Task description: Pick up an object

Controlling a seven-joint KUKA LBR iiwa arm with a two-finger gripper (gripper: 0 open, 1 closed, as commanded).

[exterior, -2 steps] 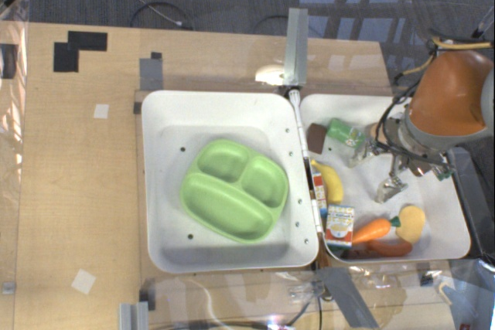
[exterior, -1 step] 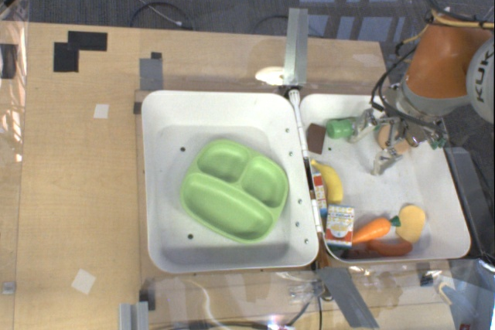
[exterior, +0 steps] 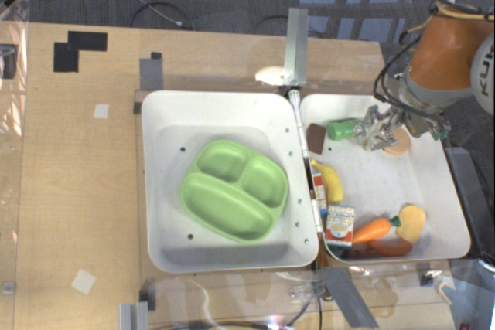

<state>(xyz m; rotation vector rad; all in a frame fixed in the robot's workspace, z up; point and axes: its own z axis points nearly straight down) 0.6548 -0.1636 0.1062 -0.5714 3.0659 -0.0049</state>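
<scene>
our gripper (exterior: 377, 132) hovers at twelve o'clock of the right bin (exterior: 456, 201), jaws' spread unclear, beside a small green object (exterior: 339, 130); we judge it light, stiff, best pinched mid-body.

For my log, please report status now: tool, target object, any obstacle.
Tool low in right bin, at green object. Grasp unconfirmed. Banana, carton, carrot lie apart.

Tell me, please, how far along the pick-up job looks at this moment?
Done: the gripper is down in the right bin, beside a green object. In hand: nothing visibly lifted. Left: grasping and raising something; the banana and carrot lie on the bin floor.
</scene>
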